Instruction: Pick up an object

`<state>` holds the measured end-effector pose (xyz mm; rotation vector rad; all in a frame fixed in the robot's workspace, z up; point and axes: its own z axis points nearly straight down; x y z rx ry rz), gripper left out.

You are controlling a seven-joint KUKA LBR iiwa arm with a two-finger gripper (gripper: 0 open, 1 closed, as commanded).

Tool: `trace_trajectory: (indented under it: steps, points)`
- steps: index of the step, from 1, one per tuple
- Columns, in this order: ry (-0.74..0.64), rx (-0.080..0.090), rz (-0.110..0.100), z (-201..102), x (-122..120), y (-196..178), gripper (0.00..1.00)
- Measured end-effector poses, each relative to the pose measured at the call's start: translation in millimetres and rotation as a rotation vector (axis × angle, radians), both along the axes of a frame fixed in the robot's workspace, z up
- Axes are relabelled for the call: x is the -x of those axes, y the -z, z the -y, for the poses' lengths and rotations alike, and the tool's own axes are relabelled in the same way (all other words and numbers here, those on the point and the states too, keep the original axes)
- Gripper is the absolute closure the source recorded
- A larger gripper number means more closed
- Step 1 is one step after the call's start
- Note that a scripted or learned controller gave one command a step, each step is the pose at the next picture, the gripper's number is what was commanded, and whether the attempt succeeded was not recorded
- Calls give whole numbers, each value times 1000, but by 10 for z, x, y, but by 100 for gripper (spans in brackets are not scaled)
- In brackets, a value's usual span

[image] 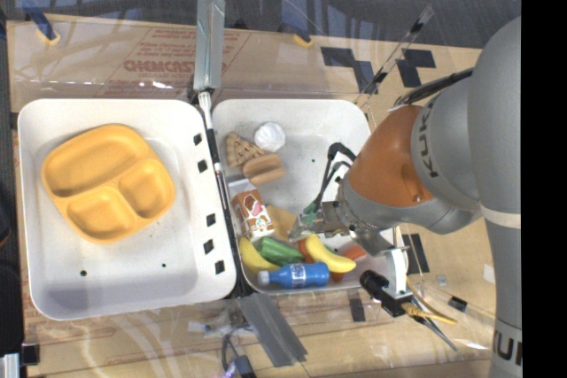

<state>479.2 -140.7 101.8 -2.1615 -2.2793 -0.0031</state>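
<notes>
From above, my gripper (330, 221) hung low in the right bin (310, 124), hidden under my orange wrist (394, 168) — I could not tell if it was shut or loose. Right beside it lay a yellow banana (328, 255) and a green pepper (282, 250). Just past them lay a blue bottle (294, 276). Far off to one side, the left bin (35, 217) held a yellow tray (108, 181).

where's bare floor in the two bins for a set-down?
Left bin: bare strip along the near edge, below the yellow divided tray. Right bin: bare patch at the far right, between the white cap and the arm. Crowded: the near end, with bananas, blue bottle and hot dog.
</notes>
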Motion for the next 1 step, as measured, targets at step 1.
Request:
trace_trajectory:
  steps: [1]
  points:
    - [250,0,-2,-558,-385,-903,100]
